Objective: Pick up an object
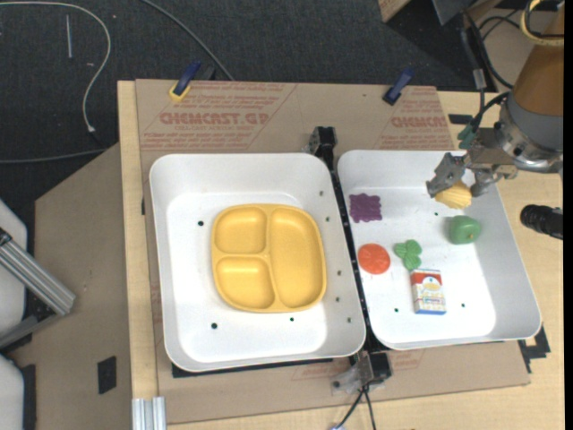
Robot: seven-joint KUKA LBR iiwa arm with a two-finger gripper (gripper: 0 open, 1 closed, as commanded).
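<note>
Gripper (pixel 458 186) fingers clamped on small yellow corn-like toy (pixel 456 197), raised over right white bin (pixel 510 285), just above green rounded toy (pixel 464 230).

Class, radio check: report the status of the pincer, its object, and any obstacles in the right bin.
Pincer shut on yellow piece, raised over right bin. Green pepper just below it. Path otherwise open.
</note>
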